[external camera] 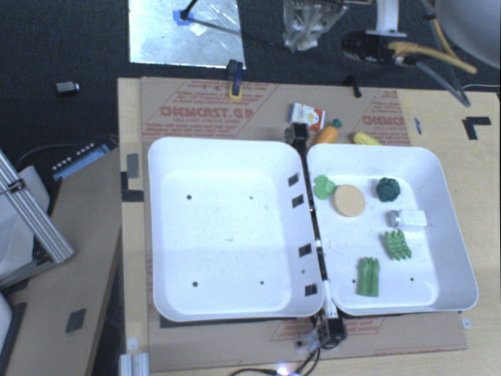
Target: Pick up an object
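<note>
The right bin (450, 233) holds several small items: a light green round piece (323, 186), a tan disc (350, 200), a dark green broccoli-like piece (388, 189), a white and grey block (409, 219), a ridged green piece (397, 244) and a green bundle (368, 276). My gripper (307, 30) hangs at the top of the camera view, beyond the far edge of the bench and well apart from all of them. Nothing shows in its grasp.
The left bin (227, 225) sits beside the right one, joined along a black hinge strip. Behind the bins lie a small white and orange box (307, 115), an orange carrot (327, 134) and a yellow piece (365, 139). A shiny metal sheet (185, 22) lies at the top left.
</note>
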### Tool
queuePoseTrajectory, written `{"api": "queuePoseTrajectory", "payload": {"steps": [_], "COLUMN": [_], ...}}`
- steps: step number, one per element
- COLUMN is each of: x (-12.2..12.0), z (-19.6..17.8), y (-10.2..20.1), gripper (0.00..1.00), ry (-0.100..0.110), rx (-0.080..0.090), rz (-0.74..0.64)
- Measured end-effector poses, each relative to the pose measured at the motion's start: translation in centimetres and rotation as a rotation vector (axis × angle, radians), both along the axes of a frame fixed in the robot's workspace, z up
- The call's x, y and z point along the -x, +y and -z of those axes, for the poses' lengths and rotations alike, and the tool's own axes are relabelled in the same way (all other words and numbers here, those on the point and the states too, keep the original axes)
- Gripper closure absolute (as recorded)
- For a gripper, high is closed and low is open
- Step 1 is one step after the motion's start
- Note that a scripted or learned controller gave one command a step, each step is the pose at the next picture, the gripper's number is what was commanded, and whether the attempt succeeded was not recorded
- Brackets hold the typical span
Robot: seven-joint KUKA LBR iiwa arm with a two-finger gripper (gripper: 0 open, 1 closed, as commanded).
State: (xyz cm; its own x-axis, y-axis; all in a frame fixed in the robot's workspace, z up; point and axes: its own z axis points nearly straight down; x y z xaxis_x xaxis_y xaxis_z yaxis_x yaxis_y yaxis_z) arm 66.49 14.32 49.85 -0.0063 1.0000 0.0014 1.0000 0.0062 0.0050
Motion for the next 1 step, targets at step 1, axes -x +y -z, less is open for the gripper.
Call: {"api": "queuePoseTrajectory", "payload": {"steps": [1], "x": [-0.34], "z": [-3.95], "y": [3.24], "gripper": [1.0], "ry": [-0.002], "rx": [-0.001], "rz": [-0.001]}}
